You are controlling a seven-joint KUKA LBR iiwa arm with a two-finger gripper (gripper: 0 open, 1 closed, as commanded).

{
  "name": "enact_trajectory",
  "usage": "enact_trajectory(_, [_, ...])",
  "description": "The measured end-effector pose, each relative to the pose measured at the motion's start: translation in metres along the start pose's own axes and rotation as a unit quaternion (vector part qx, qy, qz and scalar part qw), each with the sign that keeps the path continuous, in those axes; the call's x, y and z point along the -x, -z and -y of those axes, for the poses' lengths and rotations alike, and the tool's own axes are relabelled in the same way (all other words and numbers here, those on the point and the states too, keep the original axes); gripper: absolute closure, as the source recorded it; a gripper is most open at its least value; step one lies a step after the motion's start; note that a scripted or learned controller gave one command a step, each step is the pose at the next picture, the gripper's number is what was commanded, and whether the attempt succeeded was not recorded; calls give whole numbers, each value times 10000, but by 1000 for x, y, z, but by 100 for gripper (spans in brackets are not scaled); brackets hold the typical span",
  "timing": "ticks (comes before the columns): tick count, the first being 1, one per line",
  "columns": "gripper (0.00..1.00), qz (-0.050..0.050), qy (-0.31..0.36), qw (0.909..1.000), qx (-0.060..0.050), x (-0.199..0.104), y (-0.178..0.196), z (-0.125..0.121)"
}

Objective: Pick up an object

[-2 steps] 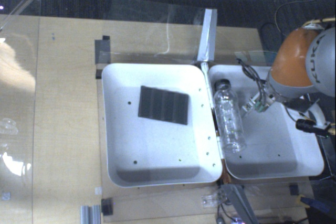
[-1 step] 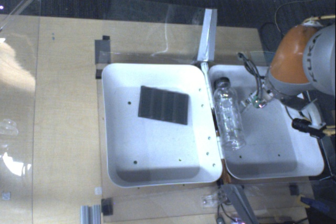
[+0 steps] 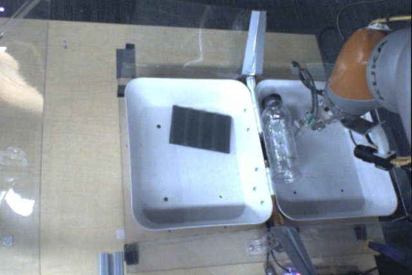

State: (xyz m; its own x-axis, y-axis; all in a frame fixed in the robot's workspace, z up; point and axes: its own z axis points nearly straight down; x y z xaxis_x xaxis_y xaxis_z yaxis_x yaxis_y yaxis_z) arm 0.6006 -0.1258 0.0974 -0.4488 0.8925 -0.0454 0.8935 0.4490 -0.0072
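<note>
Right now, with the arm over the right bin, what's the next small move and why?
Probably shift the end effector a little toward the clear plastic bottle and lower it. The bottle lies on its side along the right bin's left wall, just beside the end effector and apart from it; the dark flat pad lies farther off in the left bin.

Two white bins (image 3: 193, 90) on the desk (image 3: 71, 138), side by side. One dark flat pad (image 3: 200, 129) in the left bin. One clear plastic bottle (image 3: 280, 142) in the right bin (image 3: 341, 196).
</note>
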Motion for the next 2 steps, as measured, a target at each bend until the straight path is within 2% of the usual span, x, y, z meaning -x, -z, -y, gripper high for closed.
enact_trajectory(1, [0,-83,-751,9971,6,-1,10,5])
enact_trajectory(2, [0,-54,-477,9988,3,8,-4,-13])
